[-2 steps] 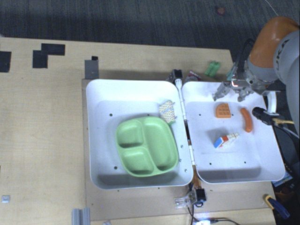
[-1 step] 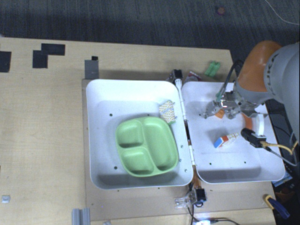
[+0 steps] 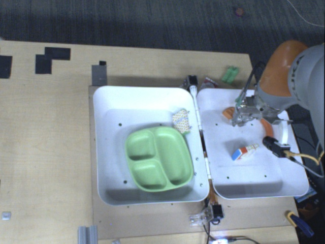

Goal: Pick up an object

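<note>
Lying in the right bin point(image 3: 274, 184), an orange thing point(image 3: 229, 113) sits just left of the gripper point(image 3: 242, 117), touching or nearly so; grip unclear, can't tell. A small box point(image 3: 244, 152) lies nearer, mid-bin. Left bin point(image 3: 109, 136): green tray point(image 3: 158, 157), patterned scrap point(image 3: 181, 119) at its far corner.

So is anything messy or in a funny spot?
A little. The green item lies on the bench behind the right bin, outside both bins. In the left bin, the green divided plate sits crooked, turned at an angle to the walls.
</note>
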`<action>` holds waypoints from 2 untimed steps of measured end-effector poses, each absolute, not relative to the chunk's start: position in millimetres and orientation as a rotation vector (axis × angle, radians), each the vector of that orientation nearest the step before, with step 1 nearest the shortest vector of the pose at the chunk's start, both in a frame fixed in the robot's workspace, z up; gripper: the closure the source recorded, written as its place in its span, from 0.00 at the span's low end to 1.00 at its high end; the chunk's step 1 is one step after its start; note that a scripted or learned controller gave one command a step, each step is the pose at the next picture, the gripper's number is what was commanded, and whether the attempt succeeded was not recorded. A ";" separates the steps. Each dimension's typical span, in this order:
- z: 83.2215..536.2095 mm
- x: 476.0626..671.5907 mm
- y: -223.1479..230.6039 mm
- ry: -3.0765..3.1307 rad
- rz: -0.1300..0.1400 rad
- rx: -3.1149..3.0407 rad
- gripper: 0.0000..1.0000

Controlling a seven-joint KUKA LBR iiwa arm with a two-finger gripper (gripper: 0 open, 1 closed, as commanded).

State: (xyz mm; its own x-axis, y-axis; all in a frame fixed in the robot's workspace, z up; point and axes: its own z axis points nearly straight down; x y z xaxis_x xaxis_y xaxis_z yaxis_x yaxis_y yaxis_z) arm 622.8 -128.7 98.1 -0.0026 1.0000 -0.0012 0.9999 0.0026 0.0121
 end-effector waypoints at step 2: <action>109.3 624.2 -127.9 2.217 0.017 2.209 1.00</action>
